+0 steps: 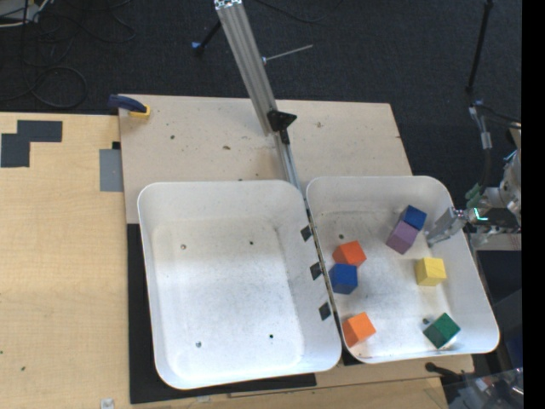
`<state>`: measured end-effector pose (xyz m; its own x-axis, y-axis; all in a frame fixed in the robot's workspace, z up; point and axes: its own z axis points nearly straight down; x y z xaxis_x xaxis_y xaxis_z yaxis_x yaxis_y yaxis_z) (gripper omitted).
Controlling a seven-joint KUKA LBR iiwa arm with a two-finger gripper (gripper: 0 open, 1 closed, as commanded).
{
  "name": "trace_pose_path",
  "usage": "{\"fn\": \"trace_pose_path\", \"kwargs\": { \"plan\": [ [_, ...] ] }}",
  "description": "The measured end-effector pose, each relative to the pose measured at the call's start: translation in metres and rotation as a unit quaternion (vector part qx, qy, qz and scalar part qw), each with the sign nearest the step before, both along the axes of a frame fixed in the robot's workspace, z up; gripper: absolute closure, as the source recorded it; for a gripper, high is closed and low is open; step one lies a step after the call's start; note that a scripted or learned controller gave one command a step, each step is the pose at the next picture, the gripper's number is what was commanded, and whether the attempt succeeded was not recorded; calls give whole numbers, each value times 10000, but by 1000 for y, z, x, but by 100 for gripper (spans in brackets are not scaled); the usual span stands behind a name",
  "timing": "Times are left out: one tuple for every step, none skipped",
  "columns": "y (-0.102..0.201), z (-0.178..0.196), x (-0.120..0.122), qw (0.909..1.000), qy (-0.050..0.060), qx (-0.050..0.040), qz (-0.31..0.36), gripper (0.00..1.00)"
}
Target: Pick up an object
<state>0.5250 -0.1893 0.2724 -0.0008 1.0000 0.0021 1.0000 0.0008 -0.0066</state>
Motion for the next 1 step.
{"fn": "trace_pose_path", "kwargs": {
  "plan": [
    [0, 2, 1, 10000, -19, -5, -6, 0]
  ]
}}
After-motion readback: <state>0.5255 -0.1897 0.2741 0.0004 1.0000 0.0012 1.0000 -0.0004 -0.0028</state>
